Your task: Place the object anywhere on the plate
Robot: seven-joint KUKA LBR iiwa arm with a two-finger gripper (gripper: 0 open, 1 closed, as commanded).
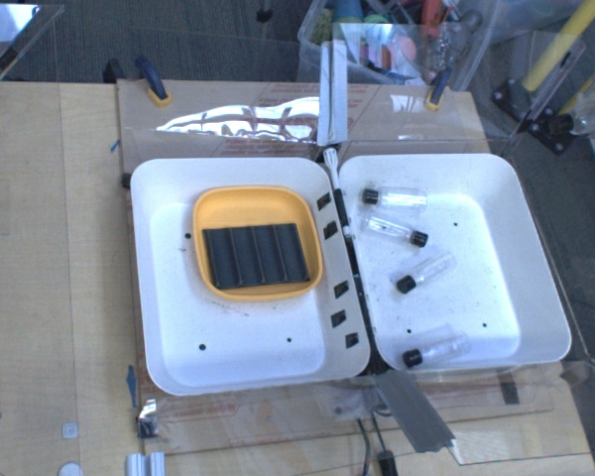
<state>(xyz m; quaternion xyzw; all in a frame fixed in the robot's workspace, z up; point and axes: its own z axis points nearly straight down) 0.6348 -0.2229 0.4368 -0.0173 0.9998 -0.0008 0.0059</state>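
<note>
An orange-yellow plate [213, 206] sits in the left white bin [169, 335], toward its back. A dark ribbed rectangular block [255, 255] lies flat on the plate and covers most of its middle. In the right white bin [516, 305] lie several clear plastic tubes with black caps: one at the back [395, 197], one just below it [397, 231], one in the middle [423, 271] and one near the front edge [436, 349].
A divider with black tabs [339, 266] runs between the two bins. A clear box of colourful items [407, 18] stands behind the bins. Blue-and-yellow clamps [151, 79] hold the back board. Bare wooden bench [50, 266] lies to the left.
</note>
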